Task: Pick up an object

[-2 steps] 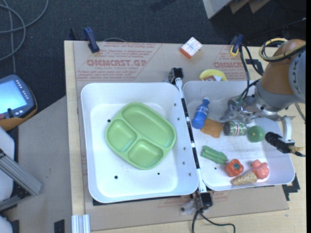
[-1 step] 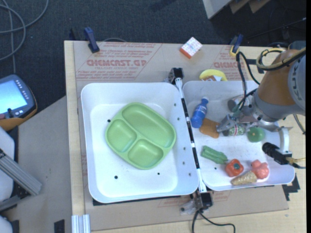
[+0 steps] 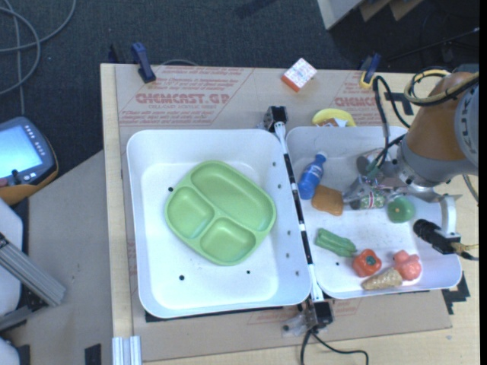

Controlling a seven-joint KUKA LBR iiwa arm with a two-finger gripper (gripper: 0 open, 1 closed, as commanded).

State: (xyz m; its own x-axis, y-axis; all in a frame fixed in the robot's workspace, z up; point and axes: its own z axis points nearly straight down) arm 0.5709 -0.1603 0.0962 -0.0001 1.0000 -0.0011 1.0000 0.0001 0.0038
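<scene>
End effector (image 3: 365,192), its open-or-closed state impossible to tell, sits low in the right white bin (image 3: 380,284) just beside the brown bread-like block (image 3: 327,200) on its left.

One fixed camera looks down aslant on both bins (image 3: 144,226).

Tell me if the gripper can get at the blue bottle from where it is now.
Probably yes. The blue bottle lies uncovered in the right bin, just left of the gripper, with nothing on top; only the brown piece sits close beside its lower end.
</scene>
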